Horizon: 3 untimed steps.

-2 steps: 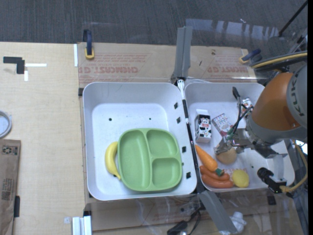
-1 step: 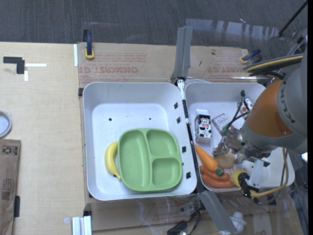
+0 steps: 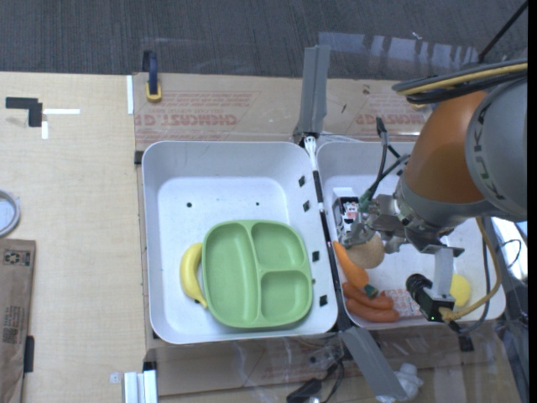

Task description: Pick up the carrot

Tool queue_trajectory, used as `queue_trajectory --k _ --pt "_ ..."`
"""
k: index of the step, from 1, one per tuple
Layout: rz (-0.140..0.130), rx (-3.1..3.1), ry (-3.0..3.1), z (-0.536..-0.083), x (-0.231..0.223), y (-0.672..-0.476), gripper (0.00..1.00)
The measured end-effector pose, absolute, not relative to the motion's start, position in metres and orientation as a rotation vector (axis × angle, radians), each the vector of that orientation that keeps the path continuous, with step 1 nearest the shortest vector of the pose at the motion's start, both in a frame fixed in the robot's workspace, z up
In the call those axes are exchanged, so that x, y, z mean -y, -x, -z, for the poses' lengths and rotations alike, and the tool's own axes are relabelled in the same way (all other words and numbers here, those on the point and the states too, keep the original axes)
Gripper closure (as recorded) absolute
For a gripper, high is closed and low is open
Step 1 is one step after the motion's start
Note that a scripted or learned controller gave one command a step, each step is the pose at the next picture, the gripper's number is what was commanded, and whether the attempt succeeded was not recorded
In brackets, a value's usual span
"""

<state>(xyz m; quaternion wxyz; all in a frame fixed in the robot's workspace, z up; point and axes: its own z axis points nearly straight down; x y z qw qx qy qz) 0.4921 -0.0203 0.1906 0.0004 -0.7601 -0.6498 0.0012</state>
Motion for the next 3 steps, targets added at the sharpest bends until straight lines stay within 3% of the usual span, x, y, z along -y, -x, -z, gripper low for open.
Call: queue_trajectory --k 1,2,3 --pt "-0.008 1.908 2.497 -0.308 -0.055 -0.529 1.00" --pt "-0.006 2.209 2.235 -0.390 -0.059 -0.564 1.00" --pt "-0.007 2.323 2.112 -0.193 -0.025 -0.567 1.00"
